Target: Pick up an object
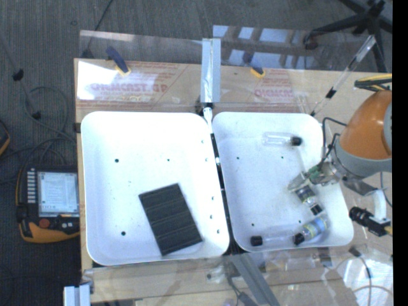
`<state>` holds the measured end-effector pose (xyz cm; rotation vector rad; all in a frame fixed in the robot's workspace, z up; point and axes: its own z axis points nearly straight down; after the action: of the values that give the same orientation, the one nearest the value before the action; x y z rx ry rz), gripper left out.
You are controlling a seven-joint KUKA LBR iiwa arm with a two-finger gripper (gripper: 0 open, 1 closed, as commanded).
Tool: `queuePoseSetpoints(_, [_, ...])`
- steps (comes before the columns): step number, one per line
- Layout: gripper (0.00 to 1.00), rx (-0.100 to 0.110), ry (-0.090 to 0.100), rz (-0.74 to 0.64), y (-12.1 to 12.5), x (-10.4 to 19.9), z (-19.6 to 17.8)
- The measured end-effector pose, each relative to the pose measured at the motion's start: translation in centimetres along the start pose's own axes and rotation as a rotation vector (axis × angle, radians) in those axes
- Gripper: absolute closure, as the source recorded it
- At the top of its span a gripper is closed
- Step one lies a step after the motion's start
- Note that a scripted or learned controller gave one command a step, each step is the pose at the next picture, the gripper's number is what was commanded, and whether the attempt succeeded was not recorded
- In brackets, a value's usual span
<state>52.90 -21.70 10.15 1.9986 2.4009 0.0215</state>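
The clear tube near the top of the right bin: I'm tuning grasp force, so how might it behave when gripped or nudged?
The clear tube looks round and lies on its side, so a nudge would probably roll it. Its smooth, see-through wall suggests slippery and light. The black cap may offer better grip.

Arm (pixel 370 136) enters from the right of the camera view, orange band topmost and grey wrist housing just beneath it. Wrist angled down and to the left. Pincer (pixel 305 190) sits low at the arm's end, small metallic parts and dark fittings visible, finger detail too small to resolve.
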Motion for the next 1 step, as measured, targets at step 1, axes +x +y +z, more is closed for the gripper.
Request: queuePoseSetpoints(1, [1.00, 0.023, 0.005, 0.036, 0.98, 6.51, -7.42])
